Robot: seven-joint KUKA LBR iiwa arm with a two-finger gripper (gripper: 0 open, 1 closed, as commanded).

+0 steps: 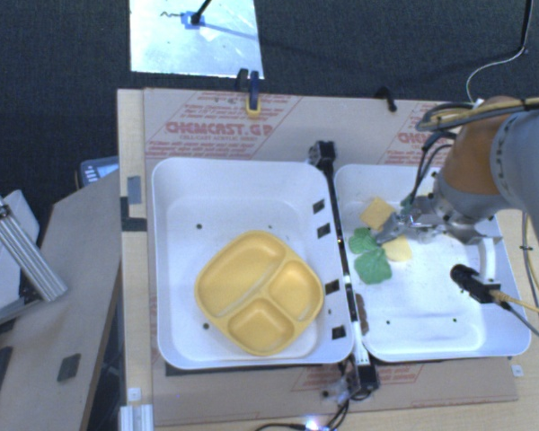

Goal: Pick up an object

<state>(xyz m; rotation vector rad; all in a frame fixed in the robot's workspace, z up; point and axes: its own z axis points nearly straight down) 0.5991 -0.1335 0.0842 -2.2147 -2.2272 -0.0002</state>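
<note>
In the right bin (431, 326), several small items lie near its left wall: a yellow flat piece (375, 212), a green piece (362, 240), a larger green piece (373, 267) and a pale yellow piece (399, 251). My gripper (391, 229) is low in this bin, right among them, between the yellow flat piece and the pale yellow piece, with its tip beside the upper green piece. The arm's grey body and orange band (476, 160) come in from the right.
The left bin (189, 196) holds a yellow divided plate (259, 291). A black divider (337, 241) runs between the bins. A black cable fitting (472, 283) rests over the right bin's right part. Cardboard (216, 124) lies under both bins.
</note>
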